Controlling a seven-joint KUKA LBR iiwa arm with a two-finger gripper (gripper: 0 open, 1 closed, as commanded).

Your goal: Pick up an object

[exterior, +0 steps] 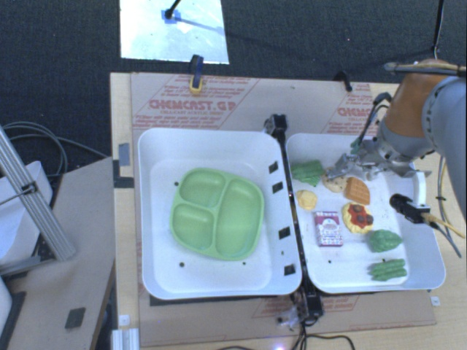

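Observation:
My gripper (340,172) hangs low over the back of the right bin (430,272), reaching in from the right. Its tip is just above a round tan cookie (335,184) and beside a green leafy piece (308,172). An orange waffle-like slice (357,190) lies right in front of the gripper. Nothing can be seen held in it. Further forward lie a pizza piece (357,218), a red and white box (329,229), a pale yellow chip (307,199), a green lump (384,240) and green bean pods (387,270).
The left bin (157,159) holds a green divided plate (217,214). A black-clipped divider (283,195) runs between the two bins. The grey arm with its orange band (412,111) crosses the right bin's back right corner.

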